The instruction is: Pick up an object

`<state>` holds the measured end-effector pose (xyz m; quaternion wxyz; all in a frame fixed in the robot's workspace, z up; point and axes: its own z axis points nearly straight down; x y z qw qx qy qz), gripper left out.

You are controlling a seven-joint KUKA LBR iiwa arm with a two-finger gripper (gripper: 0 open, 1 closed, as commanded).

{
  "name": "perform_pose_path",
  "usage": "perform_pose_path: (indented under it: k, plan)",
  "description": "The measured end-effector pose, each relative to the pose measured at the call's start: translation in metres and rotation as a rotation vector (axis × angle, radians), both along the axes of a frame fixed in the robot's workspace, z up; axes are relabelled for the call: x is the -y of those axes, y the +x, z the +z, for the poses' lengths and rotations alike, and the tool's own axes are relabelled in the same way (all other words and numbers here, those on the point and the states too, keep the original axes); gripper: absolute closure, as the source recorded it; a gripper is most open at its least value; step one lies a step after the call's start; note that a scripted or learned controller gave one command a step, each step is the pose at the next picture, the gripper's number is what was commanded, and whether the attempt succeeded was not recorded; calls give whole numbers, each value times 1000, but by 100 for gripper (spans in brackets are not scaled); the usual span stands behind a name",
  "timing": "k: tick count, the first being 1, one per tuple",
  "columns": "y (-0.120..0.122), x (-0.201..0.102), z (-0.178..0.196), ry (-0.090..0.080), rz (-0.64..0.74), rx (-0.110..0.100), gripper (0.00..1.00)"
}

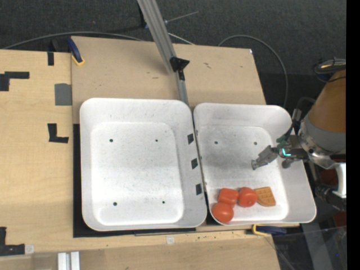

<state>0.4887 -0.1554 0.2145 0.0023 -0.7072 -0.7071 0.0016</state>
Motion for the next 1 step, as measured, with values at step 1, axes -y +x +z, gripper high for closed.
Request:
perform_pose_path:
  k: [1]
  plan:
    - [1,0,2,0,2,4,0]
